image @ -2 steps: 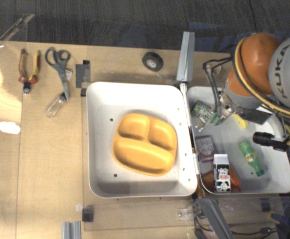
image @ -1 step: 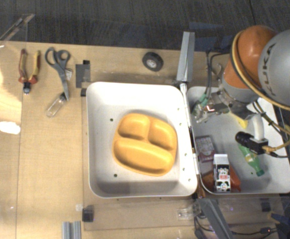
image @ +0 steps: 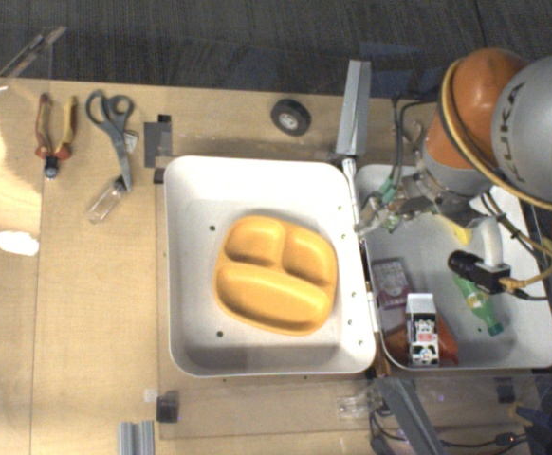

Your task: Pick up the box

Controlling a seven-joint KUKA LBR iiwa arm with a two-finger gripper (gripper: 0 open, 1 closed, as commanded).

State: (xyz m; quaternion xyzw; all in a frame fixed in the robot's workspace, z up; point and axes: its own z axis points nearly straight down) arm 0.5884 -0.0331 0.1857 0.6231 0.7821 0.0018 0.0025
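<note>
The box (image: 422, 329) stands at the near edge of the right bin (image: 532, 354), a small white-topped carton with red and black print, touching a flat red thing (image: 444, 351) on its right. Just beyond it lies a dark flat packet (image: 391, 281), and to the right a green bottle (image: 479, 304) lies on its side.

The gripper (image: 382, 212) hangs at the far left corner of that bin, well apart from the box; whether it is spread or closed I cannot tell.

To do this step well, I judge the arm should travel nearward along the bin's left wall, centre over the carton's top, and come down straight so the neighbours are not nudged.

Counted: two bins, one box, one bottle, one packet, and one yellow bun-like lump (image: 276, 273) in the left bin (image: 189, 254).
</note>
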